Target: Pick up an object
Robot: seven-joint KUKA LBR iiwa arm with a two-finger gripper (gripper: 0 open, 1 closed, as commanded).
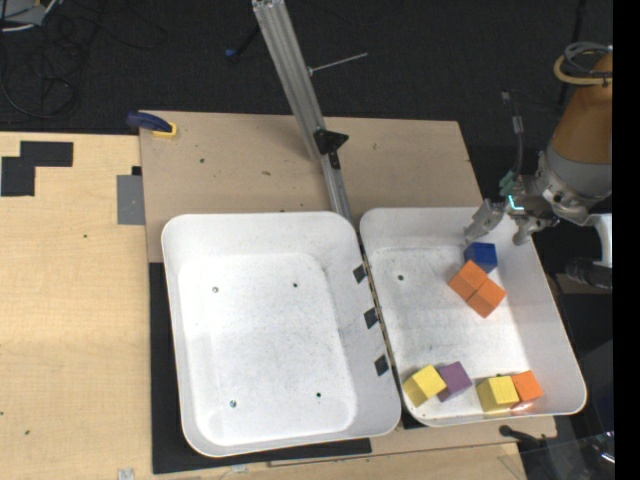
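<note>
- Two shallow white bins sit side by side: the left bin (260,268) and the right bin (420,318).
- Six blocks lie in the right bin, counted by colour: one blue block (482,256) at the far right, one larger orange block (476,288) touching its near side, and four in a row along the near wall.
- That near row runs left to right: a yellow block (424,382), a purple block (454,377) touching it, a second yellow block (496,393), and a small orange block (526,386) against it.
- No writing or label can be read on any block or bin.
- The gripper (503,224) hangs over the far right rim of the right bin, its two fingers spread apart with nothing between them, just above the blue block.
- A slanted metal rail (300,93) rises from the gap between the bins toward the far side; black clips (370,316) line that gap.
- A blue-and-yellow clamp (152,123) sits at the far left corner of the bench (400,163).
</note>
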